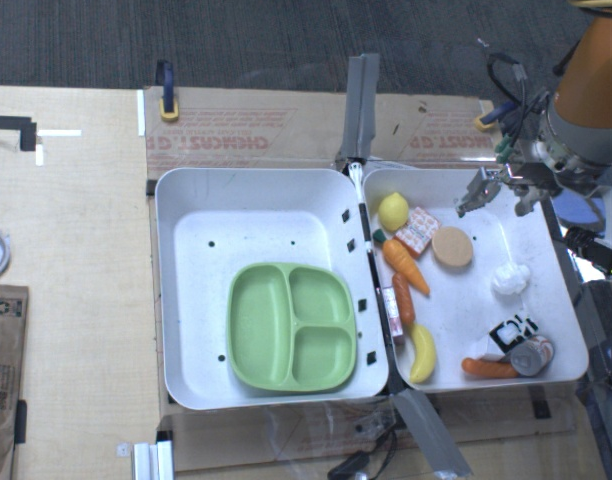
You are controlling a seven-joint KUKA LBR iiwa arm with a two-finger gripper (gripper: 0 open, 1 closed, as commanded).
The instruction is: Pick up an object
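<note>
The two fingers (473, 194) of the gripper (501, 196) stand spread apart with nothing between them, hanging over the upper part of the right bin (546, 230). The gripper comes in from three o'clock on the grey arm (586, 118) with its orange band.

Below it, at about seven o'clock from the gripper, a round tan disc (452, 247) lies on the bin floor. At nine o'clock from the disc sit a red-and-white packet (417, 231) and a lemon (393, 211), close together. A carrot (404, 265) lies just under the lemon, a banana (422, 354) at the bin's six o'clock edge. A crumpled white object (510, 279) rests near the right wall, and a second carrot (488, 368) lies beside a black-and-white object (516, 334) in the lower right corner.

The left bin (186, 268) holds a green divided plate (291, 326).
</note>
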